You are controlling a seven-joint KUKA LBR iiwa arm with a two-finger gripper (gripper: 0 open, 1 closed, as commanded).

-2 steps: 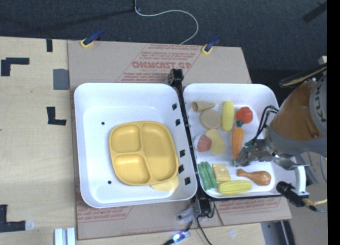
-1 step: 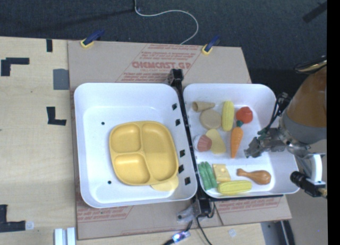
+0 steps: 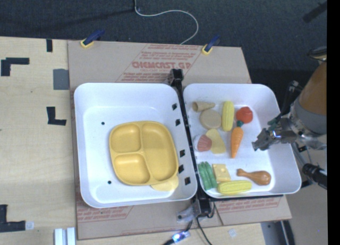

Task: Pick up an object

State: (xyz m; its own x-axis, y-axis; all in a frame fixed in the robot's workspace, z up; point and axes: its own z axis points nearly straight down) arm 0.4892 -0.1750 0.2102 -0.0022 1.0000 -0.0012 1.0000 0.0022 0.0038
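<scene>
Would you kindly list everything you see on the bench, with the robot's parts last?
Bins: two, white, side by side.
Divided plate: one, yellow, left bin.
Corn: two, yellow, right bin, one at the back, one at the front.
Tomato: one, red, right bin, back.
Carrot: one, orange, right bin, middle.
Drumstick: one, brown, right bin, front.
Green vegetable: one, right bin, front left.
Clips: two, blue and yellow, on the cardboard's back edge.
Cable: one, white, behind.
Arm: one, grey and orange, at right.
Tool: one, dark, over the right bin.
</scene>
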